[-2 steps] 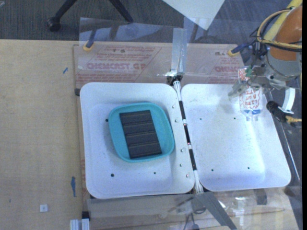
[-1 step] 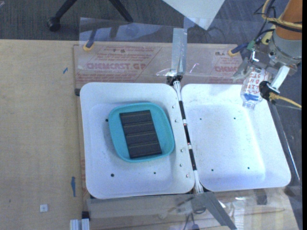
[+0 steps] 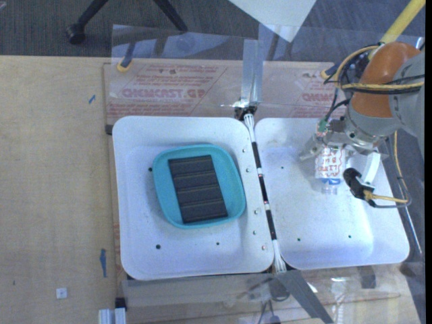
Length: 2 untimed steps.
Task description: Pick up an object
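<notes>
Gripper (image 3: 332, 155) over right bin (image 3: 304, 235), finger state unclear. Small clear packet (image 3: 330, 167) with red-white print just below it. Teal tray (image 3: 162, 194) in left bin (image 3: 131, 248).

- Two bins sit side by side on the tabletop (image 3: 47, 181), the left bin (image 3: 135, 248) touching the right bin (image 3: 378, 245) along a shared seam.
- A tray (image 3: 162, 194) lies in the left bin, near its middle, tilted slightly against the bin's edges.
- A ridged block (image 3: 197, 188) rests inside the tray, about centred.
- The arm (image 3: 385, 86) reaches in from the right over the far right part of the right bin.
- The gripper (image 3: 331, 164) hangs below the arm's wrist, over the far half of the right bin.
- A clear panel (image 3: 175, 86) stands behind both bins on the far side.
- A chair base (image 3: 121, 5) stands on the floor beyond the tabletop, far left.
</notes>
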Each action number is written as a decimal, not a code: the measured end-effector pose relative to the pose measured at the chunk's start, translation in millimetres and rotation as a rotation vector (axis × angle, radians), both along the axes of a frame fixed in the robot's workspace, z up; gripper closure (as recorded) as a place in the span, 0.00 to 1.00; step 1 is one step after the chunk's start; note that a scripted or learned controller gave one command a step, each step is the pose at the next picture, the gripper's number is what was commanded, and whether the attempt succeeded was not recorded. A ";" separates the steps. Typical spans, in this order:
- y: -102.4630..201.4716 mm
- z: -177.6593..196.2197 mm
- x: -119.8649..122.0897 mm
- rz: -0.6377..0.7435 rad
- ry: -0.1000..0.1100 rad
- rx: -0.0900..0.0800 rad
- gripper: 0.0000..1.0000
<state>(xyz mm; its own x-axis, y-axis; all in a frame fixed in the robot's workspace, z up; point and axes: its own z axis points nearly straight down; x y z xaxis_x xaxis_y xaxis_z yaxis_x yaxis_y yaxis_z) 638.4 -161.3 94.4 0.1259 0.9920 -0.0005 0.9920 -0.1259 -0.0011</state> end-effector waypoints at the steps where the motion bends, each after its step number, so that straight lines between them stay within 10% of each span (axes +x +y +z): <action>1: -1.3 9.7 0.2 -0.003 -0.002 -0.001 1.00; 2: 22.4 93.2 17.0 0.317 -0.005 -0.002 1.00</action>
